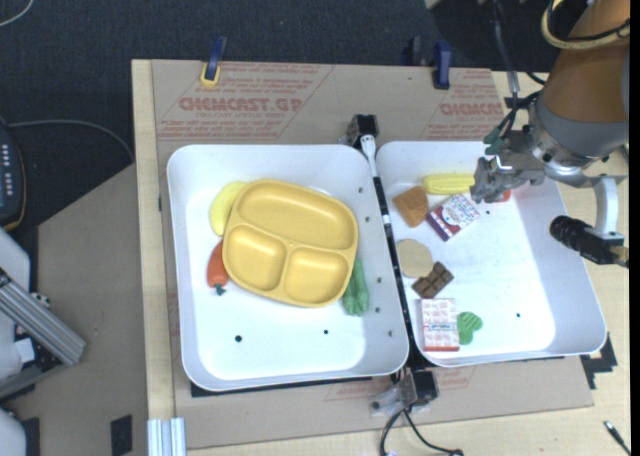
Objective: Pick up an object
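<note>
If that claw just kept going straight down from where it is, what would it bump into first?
Probably the corn cob or the red-and-white packet: the gripper hangs at the right bin's far end beside both. Depth is unclear.

Arm (590,64): it reaches in from the right side of the view, high at the upper right corner, and bends down and leftward toward the counter.
Orange band (592,54): a broad orange section sits above the wrist, catching the light, with a yellow cable looped over its top.
Wrist (570,139): a grey ring below the orange part, tilted down and to the left.
Hand (489,185): a dark, compact metal piece at the arm's tip, pointing down and left, low over the far end of the right bin.
Fingers: too small and dark from here to judge their spread.
</note>
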Controlling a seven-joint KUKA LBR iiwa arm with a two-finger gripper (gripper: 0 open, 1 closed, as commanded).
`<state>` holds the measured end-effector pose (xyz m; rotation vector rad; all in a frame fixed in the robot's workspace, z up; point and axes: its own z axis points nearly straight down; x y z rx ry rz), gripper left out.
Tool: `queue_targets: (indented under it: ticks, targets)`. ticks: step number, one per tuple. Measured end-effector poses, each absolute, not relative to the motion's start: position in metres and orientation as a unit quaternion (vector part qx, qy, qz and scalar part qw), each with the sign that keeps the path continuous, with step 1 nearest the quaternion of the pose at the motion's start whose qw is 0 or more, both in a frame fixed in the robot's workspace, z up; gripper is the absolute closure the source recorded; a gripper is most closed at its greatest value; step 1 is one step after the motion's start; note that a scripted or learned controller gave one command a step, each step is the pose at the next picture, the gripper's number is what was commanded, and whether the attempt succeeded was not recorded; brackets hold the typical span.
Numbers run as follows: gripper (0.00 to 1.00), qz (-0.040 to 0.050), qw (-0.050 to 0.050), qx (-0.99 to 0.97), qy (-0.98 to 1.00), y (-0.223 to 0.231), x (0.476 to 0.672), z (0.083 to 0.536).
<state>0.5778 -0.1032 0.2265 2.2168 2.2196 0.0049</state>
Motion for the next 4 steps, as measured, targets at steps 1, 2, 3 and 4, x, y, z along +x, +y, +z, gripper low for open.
queue_targets:
  ticks: [1,2,3,4]
  targets:
    - [1.0,0.0014,0.001,0.705,0.709,-0.063,0.604,0.218]
    - [1.0,0.0025,0.002,0.705,0.709,-0.015,0.644,0.23]
    - [1.0,0.0012,0.001,0.706,0.708,-0.001,0.65,0.232]
    - [1.0,0.0002,0.001,0.707,0.707,-0.008,0.662,0.217]
